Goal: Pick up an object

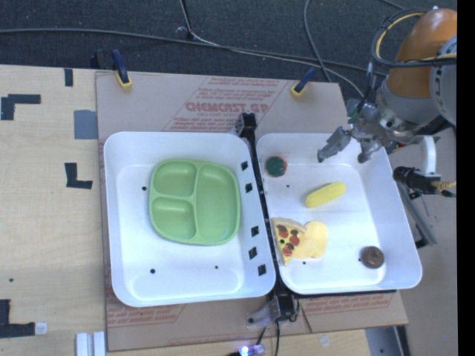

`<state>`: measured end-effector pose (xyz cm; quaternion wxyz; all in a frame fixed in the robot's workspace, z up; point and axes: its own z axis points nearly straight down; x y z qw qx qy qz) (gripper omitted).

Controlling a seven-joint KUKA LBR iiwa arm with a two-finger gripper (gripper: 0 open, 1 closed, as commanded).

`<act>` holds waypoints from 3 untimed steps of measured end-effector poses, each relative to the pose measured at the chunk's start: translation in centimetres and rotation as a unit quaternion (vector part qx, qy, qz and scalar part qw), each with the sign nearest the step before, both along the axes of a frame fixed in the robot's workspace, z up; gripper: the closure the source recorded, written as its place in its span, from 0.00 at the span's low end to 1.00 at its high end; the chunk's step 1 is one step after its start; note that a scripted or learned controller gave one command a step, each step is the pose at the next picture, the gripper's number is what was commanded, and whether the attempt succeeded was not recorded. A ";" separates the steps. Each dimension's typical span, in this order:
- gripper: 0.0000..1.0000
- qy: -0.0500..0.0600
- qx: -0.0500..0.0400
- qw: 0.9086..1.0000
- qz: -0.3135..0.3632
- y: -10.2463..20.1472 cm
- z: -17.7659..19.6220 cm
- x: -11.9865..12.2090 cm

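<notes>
Yellow, stubby corn cob [325, 194] lying slantwise in the right bin [397, 221], beneath the gripper [347, 150] with fingers spread open, gripping nothing

A dark carpet [111, 13] fills the twelve o'clock edge, crossed by black cables [223, 41]. Below it lies a light wooden bench [44, 199] with black tape marks [74, 175] at nine o'clock. A cardboard sheet [223, 106] sits at centre, held by two clamps [121, 69].
</notes>
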<state>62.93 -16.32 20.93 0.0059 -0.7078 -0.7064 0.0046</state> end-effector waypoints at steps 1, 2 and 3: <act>0.00 -0.007 -0.001 1.000 0.002 0.0 0.9 0.3; 0.00 -0.005 -0.002 1.000 0.002 0.0 -3.7 0.9; 0.00 -0.004 -0.002 1.000 0.001 -0.7 -9.9 0.7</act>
